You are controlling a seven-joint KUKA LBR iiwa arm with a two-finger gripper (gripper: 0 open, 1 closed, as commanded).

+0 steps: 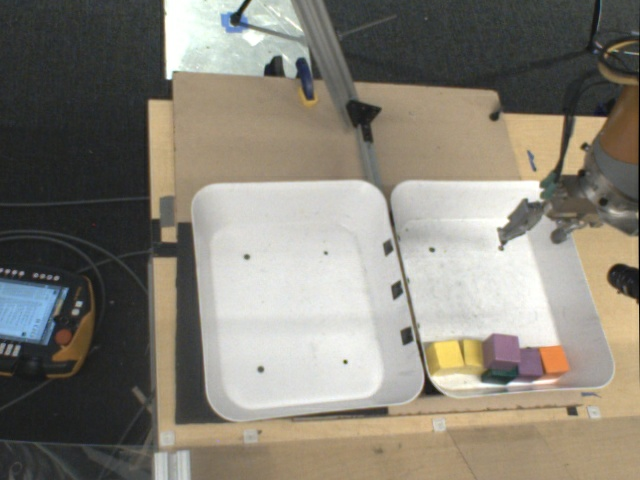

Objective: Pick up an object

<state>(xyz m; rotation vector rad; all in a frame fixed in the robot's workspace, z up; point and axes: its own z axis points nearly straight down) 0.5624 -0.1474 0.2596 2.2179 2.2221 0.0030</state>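
At the bench's [440, 128] near edge, inside the right bin [575, 288], a row of small blocks lies along the bin's near wall: a yellow block [446, 356], a second yellow block [471, 352] touching it, a dark green block [499, 374] low in front, a purple block [502, 349], a smaller purple block [530, 362], and an orange block [554, 360] nearest the right corner. The left bin [290, 298] sits beside it, their inner walls touching. Farther back, over the right bin's far right part, the end effector [512, 230] hangs with its fingers parted and nothing between them, well apart from the blocks.
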